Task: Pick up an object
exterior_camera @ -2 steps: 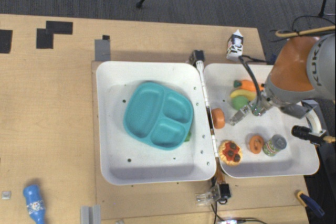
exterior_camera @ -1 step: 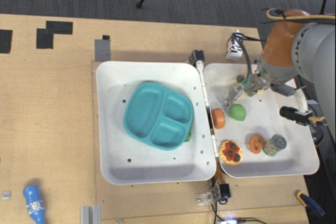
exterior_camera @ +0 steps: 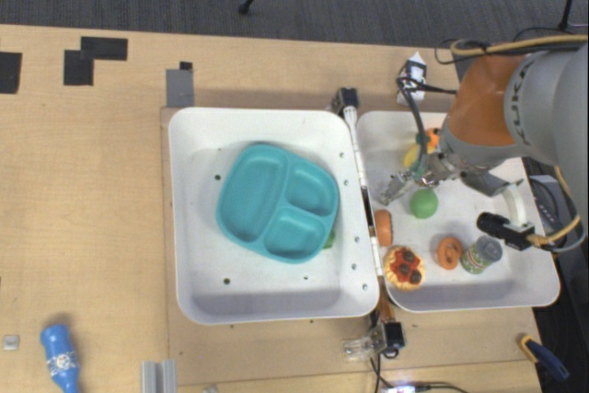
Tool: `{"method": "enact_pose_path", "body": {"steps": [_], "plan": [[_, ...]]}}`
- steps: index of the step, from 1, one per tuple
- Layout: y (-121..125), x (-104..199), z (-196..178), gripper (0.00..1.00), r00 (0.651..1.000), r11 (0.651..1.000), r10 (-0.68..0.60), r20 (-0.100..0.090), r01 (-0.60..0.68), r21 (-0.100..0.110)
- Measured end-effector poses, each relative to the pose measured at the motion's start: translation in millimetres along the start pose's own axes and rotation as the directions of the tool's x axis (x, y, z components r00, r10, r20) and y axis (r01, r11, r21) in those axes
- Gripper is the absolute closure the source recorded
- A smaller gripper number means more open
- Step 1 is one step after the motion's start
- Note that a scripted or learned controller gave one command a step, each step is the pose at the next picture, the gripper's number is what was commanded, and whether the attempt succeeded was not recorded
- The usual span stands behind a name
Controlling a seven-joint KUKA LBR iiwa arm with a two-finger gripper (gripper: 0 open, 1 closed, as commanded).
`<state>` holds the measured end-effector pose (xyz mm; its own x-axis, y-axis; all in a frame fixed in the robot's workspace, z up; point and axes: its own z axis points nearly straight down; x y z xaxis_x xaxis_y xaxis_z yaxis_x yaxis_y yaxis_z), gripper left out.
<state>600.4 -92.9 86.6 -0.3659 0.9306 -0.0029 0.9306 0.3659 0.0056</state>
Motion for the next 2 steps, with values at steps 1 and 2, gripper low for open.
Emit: {"method": "enact_pose_path", "body": {"steps": [1, 2], "plan": [[59.4, -32.8, -41.5, 0.00, 0.994, 0.994, 0.108, -0.001, -0.108, 0.003], [48.3, -63.4, -28.1, 0.00, 0.997, 0.997, -0.077, -0.027, 0.078, 0.018]]}}
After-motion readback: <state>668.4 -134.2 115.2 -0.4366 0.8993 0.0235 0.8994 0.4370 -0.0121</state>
